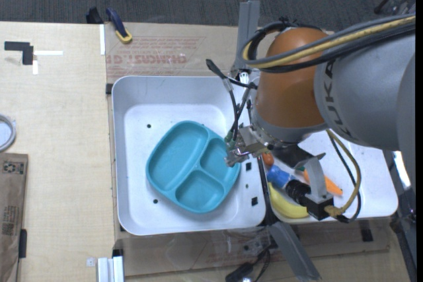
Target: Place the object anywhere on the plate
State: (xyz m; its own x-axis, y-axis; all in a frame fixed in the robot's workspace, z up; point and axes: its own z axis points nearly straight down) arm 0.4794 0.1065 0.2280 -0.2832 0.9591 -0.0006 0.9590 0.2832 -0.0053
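A blue plate [188, 166] with three compartments lies tilted in the left white bin [132, 109]. My gripper [239, 150] hangs at the plate's right rim, over the wall between the two bins, largely hidden under the orange band of the arm [291, 79]. Several small objects lie in the right bin just beneath the wrist: a yellow banana [288, 206], a blue piece [278, 177], a small orange-red piece [267, 158] and an orange carrot-like piece [332, 189]. I see nothing on the plate.
The grey arm covers most of the right bin [370, 208]. Black cables [232, 99] hang over the left bin's right side. A roll of tape [5, 134] and a brown packet [12, 198] sit on the bench at far left.
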